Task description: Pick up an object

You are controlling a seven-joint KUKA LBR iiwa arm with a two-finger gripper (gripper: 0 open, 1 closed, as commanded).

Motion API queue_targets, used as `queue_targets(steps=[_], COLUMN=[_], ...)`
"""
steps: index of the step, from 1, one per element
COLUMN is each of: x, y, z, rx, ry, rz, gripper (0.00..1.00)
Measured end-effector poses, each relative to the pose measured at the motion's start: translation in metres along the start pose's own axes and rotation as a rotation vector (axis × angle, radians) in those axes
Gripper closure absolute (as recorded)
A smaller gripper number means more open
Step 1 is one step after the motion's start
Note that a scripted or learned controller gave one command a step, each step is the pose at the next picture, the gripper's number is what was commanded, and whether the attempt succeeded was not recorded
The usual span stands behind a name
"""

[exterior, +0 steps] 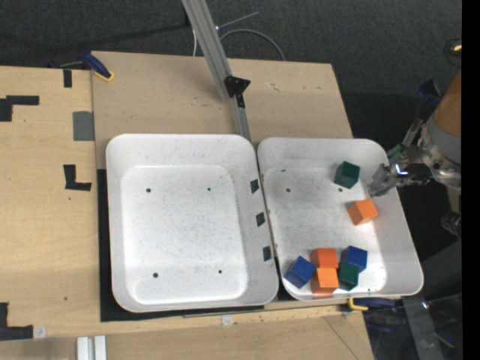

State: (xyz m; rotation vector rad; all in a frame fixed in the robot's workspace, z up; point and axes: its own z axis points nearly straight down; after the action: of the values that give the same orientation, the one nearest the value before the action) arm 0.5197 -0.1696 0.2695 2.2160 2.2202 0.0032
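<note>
The right bin (390,235) holds several small cubes. A green cube (346,174) lies near its far right corner, and a single orange cube (363,211) sits just in front of it. At the near edge is a cluster: a blue cube (300,271), two orange cubes (325,257) (327,278), another blue cube (355,258) and a green cube (348,274). My gripper (387,175) hangs over the bin's right rim, just right of the far green cube and above the lone orange cube. Nothing shows in its grasp.
The left bin (120,201) lies beside the right one, their rims meeting at the middle. A slanted metal rail (214,43) runs from the top of the view down to the bins' junction. The bench's wooden top (45,163) extends left.
</note>
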Motion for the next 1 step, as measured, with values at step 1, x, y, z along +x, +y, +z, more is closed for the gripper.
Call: queue_targets(steps=[1], x=[0.0487], y=[0.0222], z=[0.0115], rx=[0.006], ry=[0.003], rz=[-0.004], gripper=[1.0])
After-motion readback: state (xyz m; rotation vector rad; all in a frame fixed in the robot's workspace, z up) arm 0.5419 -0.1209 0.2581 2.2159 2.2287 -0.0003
